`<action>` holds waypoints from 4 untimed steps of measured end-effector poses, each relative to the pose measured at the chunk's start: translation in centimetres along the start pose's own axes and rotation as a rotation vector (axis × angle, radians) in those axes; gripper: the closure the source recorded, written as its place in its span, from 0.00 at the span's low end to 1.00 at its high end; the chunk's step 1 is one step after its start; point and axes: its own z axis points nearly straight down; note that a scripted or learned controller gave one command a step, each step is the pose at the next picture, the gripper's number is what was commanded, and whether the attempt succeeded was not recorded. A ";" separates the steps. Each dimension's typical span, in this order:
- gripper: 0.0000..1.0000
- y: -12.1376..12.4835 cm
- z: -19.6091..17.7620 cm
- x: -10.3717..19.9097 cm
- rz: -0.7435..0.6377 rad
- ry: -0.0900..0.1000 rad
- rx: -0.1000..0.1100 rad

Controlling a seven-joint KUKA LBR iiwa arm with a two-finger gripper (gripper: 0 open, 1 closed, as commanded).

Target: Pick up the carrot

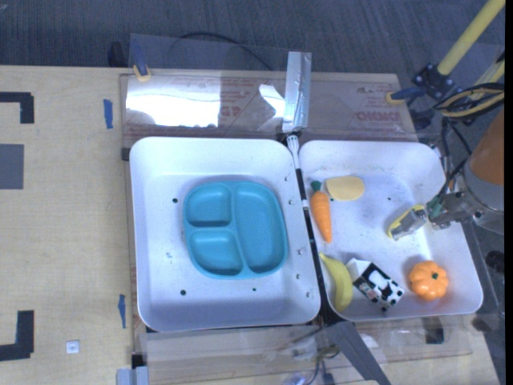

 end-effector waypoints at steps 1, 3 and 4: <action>0.00 -5.0 0.2 -1.6 -0.458 0.005 0.006; 0.00 -3.2 3.9 -2.8 -0.506 -0.001 0.000; 0.00 1.3 -2.3 -1.6 -0.423 -0.002 -0.003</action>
